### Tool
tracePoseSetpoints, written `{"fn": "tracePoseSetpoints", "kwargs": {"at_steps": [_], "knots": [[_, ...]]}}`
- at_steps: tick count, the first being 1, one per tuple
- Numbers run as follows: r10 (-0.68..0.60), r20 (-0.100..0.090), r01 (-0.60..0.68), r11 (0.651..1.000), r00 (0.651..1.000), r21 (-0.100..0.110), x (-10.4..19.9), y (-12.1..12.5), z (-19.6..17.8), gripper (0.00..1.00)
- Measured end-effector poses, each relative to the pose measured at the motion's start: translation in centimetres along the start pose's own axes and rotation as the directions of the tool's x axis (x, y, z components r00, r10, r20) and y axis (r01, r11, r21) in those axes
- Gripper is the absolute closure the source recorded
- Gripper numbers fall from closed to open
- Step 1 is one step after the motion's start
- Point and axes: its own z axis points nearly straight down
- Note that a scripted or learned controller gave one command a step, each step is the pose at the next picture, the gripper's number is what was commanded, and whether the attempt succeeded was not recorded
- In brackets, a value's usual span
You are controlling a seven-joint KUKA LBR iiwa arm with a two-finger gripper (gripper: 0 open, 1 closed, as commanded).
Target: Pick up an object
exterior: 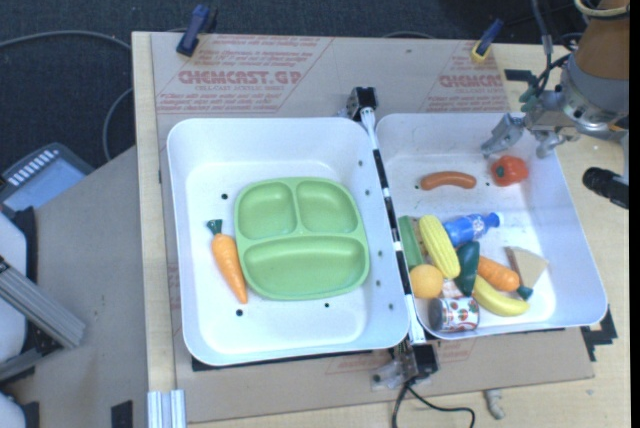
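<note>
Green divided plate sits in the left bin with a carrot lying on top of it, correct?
Not quite. In the camera view the carrot lies on the left bin floor beside the green divided plate, along its left edge, not on top of it.

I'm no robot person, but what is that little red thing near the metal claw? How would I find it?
Look at the right-hand white bin, the one crowded with toy food. Near its far edge, just below the arm's tool, sits a small red tomato with a green top, to the right of a sausage. It is the only round red piece, lying apart from the pile nearer the camera.
</note>
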Motion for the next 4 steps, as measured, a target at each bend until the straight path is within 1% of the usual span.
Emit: {"fn": "tracePoseSetpoints", "kwargs": {"at_steps": [1,2,3,4], "knots": [[-0.001,0.001,0.001,1.000,1.000,-0.006,-1.0,-0.3,7.0,0.00],[-0.002,-0.001,0.002,1.000,1.000,-0.005,3.4,1.5,8.3,0.00],[-0.002,0.000,0.002,1.000,1.000,-0.008,3.4,1.6,7.2,1.00],[-0.002,-0.001,0.002,1.000,1.000,-0.005,11.0,0.3,-1.8,1.00]]}}
